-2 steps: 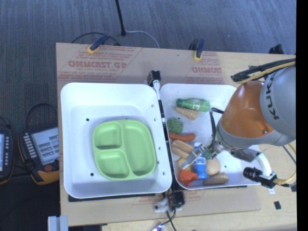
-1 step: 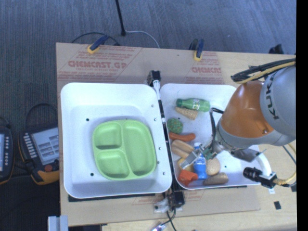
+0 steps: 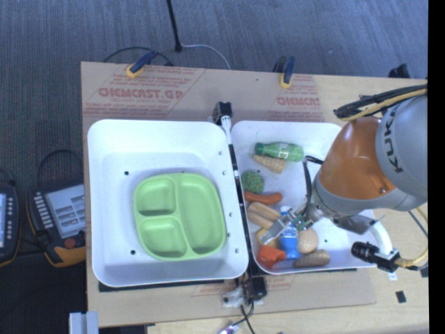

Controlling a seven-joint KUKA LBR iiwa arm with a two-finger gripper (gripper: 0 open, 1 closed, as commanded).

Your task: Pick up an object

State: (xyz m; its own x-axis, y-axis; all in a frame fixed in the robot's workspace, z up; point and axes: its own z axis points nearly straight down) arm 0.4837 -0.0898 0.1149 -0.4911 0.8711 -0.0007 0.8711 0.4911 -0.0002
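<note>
My gripper (image 3: pixel 278 228) reaches down into the right bin (image 3: pixel 316 132), low over a pile of toy food near the bin's front. Its grey fingers sit among a hot dog bun (image 3: pixel 262 216), a blue object (image 3: pixel 289 243), a red piece (image 3: pixel 271 255) and a tan egg-like piece (image 3: pixel 307 240). I cannot see anything clearly held. A green bottle (image 3: pixel 279 151), a corn cob (image 3: pixel 270 163) and a broccoli piece (image 3: pixel 252 181) lie farther back. The arm's orange band (image 3: pixel 354 162) covers the bin's right part.
The left bin (image 3: pixel 111 186) holds a green divided plate (image 3: pixel 181 215). A brown sausage-like piece (image 3: pixel 312 259) lies at the right bin's front wall. Clamps (image 3: pixel 286 74) and cables sit on the cardboard bench behind the bins.
</note>
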